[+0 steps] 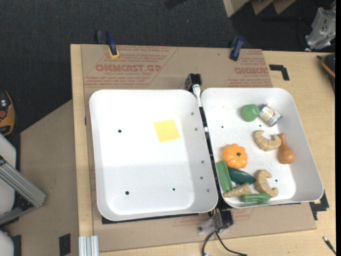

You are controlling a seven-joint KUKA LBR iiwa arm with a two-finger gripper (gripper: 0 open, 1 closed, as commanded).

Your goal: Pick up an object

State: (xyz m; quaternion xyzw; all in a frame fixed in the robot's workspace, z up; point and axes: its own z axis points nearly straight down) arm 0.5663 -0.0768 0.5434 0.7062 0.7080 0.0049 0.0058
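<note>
The left bin (106, 143) holds one flat yellow square (167, 130) near its middle. The right bin (298, 121) holds several small toys: a green round piece (249, 112), a small silver can (269, 115), a tan shrimp-like piece (266, 141), an orange-brown pear shape (286, 153), an orange pumpkin (235, 156), a green stick (222, 175), a dark green vegetable (241, 176), a tan curled piece (264, 181) and a green pod (256, 198).
Both bins rest on a brown cardboard sheet (160, 63) held by two blue clamps (112, 44) at the back. A metal rail (21, 185) lies at the left edge. Cables (218, 239) run out at the front.
</note>
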